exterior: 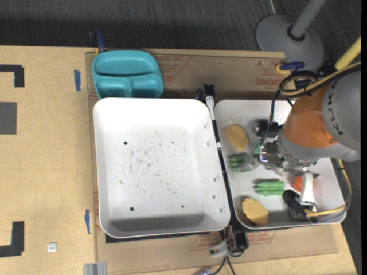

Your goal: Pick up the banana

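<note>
Camera view: I am looking down on both bins. The arm comes in from the right and sits over the right bin. The gripper is low in the middle of that bin. I cannot tell if it is open or closed, because the arm covers it, and I see nothing held in it.

I am not sure which thing is the banana. My best guess is the yellow lump near the top left of the right bin. It lies to the left of the gripper and a bit higher in the picture, near it but apart. It looks short and round from here, so I cannot tell which way its long side runs.

A small green piece sits just below it. The bin's left wall is close on its far side, so there is little room there. A tan lump lies near the bottom edge and could be the banana instead.

I think the gripper has to go a little left, and it should come at the lump from the right, where there is more room.
</note>
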Controlling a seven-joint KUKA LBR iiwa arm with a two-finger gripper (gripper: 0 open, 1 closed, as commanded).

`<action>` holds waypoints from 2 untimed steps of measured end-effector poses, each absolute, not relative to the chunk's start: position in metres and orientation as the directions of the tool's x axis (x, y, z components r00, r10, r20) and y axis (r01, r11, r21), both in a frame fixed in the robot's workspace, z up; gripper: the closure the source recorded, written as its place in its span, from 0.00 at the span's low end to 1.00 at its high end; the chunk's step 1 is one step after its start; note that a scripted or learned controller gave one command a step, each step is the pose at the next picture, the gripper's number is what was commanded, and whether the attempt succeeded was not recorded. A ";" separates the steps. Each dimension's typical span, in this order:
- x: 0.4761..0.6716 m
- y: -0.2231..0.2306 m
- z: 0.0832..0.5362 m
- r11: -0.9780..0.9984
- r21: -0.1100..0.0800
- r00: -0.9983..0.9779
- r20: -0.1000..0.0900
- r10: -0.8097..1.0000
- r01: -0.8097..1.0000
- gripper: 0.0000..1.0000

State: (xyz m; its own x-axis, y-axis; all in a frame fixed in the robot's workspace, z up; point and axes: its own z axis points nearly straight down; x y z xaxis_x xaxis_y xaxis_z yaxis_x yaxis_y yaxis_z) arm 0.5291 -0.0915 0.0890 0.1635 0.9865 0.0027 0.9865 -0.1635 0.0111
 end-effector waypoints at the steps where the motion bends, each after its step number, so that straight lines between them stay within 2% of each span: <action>1: 0.590 -0.021 0.185 -0.432 0.000 0.432 0.000 0.902 0.902 0.00; 2: 0.582 0.085 0.184 -0.383 -0.002 0.383 0.000 0.924 0.924 0.00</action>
State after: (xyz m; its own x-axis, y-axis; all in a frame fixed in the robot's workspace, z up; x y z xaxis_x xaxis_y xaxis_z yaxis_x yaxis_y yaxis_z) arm 0.5822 0.0849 0.1844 0.3830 0.9238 0.0000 0.9238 -0.3830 -0.0020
